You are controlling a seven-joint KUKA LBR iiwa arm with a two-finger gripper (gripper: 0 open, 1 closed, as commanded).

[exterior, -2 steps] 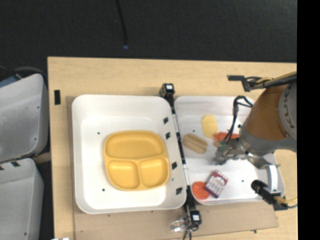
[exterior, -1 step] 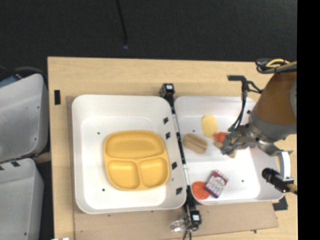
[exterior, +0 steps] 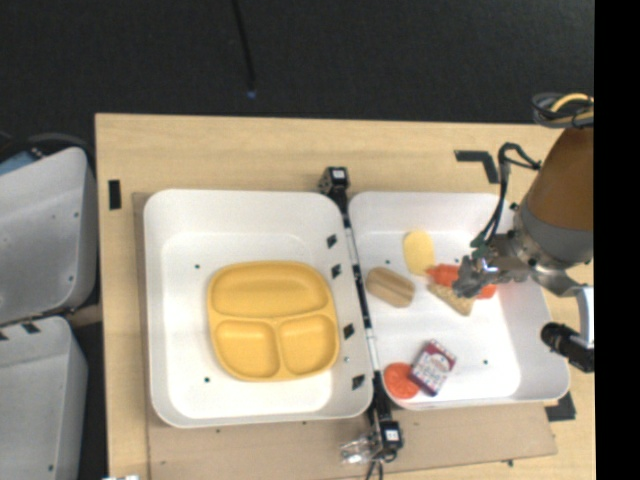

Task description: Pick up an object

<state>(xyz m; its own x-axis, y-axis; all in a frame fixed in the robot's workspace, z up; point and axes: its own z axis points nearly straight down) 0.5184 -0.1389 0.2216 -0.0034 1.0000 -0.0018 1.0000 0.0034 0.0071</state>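
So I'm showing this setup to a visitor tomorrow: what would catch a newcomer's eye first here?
Probably the big yellow divided tray, alone in the left bin. Next, the arm's orange band at the right edge, with the gripper low over a small cluster in the right bin: an orange piece, a pale yellow piece and a tan block.

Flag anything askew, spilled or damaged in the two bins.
Nothing looks spilled or damaged. The yellow tray lies flat in the left bin. In the right bin, loose items lie scattered: a yellow piece, a brown piece, and a small packet overlapping an orange disc. The gripper is low over an orange item.
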